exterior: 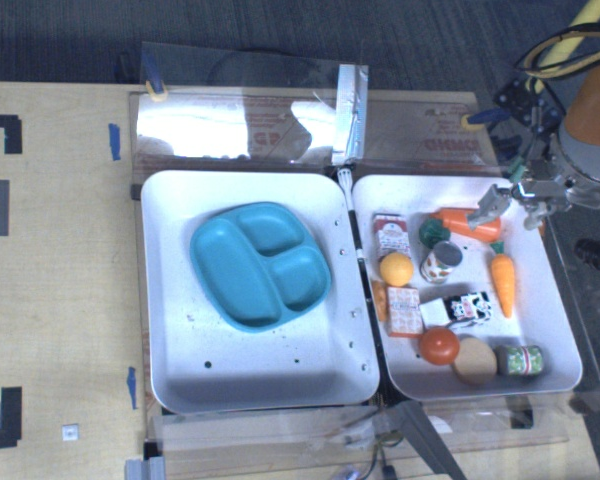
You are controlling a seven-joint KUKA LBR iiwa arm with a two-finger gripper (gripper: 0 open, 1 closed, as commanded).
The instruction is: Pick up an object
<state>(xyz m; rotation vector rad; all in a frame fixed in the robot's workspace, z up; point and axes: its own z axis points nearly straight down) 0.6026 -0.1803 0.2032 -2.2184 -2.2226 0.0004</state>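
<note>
The right bin (pixel 565 343) holds several small objects. Among them are a carrot (pixel 502 283), a second carrot with a green top (pixel 466 225), a lemon (pixel 396 268), a tomato (pixel 439 345) and a cow-patterned carton (pixel 468 308). A small tin (pixel 442 260), a green can (pixel 521 360), a tan ball (pixel 474 360) and two red-and-white packets (pixel 388 234) lie there too. My gripper (pixel 513 208) hangs over the bin's far right corner, just right of the green-topped carrot. It is open, and nothing is between its fingers.
The left bin (pixel 170 358) carries a blue divided plate (pixel 260 263). A clear plastic sheet (pixel 245 118) stands behind the bins. Yellow and black cables (pixel 560 53) hang by the arm at the upper right.
</note>
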